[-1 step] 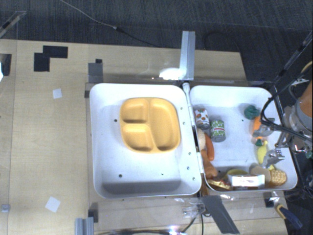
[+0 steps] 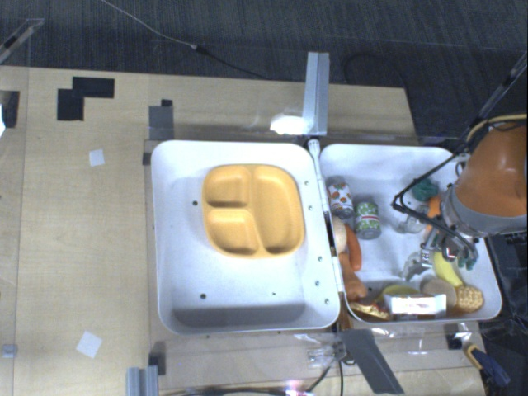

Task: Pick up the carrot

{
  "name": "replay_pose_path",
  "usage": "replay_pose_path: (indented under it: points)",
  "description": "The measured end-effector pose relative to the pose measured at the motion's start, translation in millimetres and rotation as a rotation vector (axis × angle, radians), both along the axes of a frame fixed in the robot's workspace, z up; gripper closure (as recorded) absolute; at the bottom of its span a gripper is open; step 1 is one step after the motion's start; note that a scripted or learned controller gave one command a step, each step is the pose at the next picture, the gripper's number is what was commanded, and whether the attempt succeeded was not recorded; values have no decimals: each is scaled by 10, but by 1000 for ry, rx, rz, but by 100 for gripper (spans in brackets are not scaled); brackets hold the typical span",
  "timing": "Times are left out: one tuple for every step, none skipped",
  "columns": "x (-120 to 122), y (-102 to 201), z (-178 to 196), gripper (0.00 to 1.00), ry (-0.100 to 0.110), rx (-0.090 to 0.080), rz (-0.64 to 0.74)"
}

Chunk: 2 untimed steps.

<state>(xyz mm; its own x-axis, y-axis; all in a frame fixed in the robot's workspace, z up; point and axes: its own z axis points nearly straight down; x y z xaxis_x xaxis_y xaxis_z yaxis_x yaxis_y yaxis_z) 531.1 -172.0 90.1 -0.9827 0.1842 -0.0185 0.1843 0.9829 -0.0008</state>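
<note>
Pincer (image 2: 431, 252) over the right bin (image 2: 388, 159), spread unclear, seemingly apart from carrot (image 2: 353, 250)

A divided plate (image 2: 251, 209) lies in the left bin (image 2: 177, 246); the carrot (image 2: 353, 251) lies against the right bin's (image 2: 388, 159) left wall.

a pale wooden table (image 2: 74, 246) fills the lower part, with black tape marks (image 2: 82, 95) near its far left corner. beyond it lies dark grey carpet (image 2: 206, 11), crossed by a thin cable (image 2: 124, 15). a bright glare sits by a metal post (image 2: 316, 93).
</note>
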Motion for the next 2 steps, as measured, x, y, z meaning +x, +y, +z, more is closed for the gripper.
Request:
replay_pose_path:
  points:
    - [684,85,-12,0,3,5,-201]
    - [583,310,-10,0,3,7,-361]
